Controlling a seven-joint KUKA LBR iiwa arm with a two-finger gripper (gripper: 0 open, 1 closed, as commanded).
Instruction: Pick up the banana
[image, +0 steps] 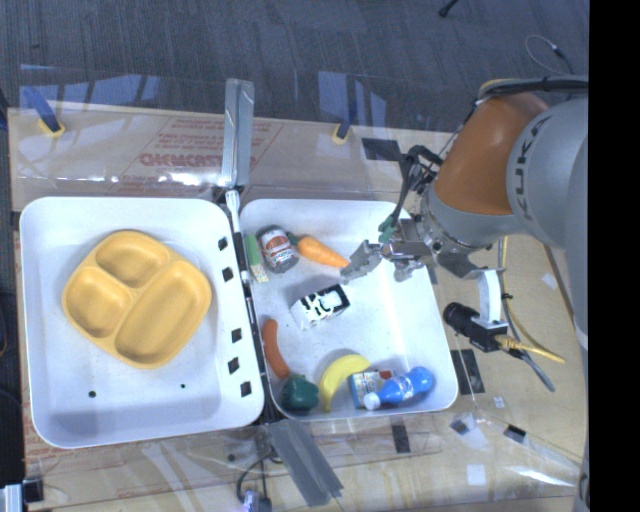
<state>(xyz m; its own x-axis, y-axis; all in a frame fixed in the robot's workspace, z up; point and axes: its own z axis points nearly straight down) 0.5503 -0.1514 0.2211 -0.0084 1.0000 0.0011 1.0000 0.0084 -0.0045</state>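
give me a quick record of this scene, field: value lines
target: banana, right bin, near the front wall
beside it: green item on one side, bottle on the other
also in right bin: carrot, can, black and white box, sausage
left bin: yellow tray
gripper: over the right bin's back part, by the carrot, holding nothing

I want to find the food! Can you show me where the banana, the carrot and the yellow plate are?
banana (342, 374): camera view, middle of its yellow curve, near the right bin's front.
carrot (320, 251): camera view, middle of its orange body, right bin's back.
yellow plate (137, 296): camera view, ridge between its compartments, left bin.
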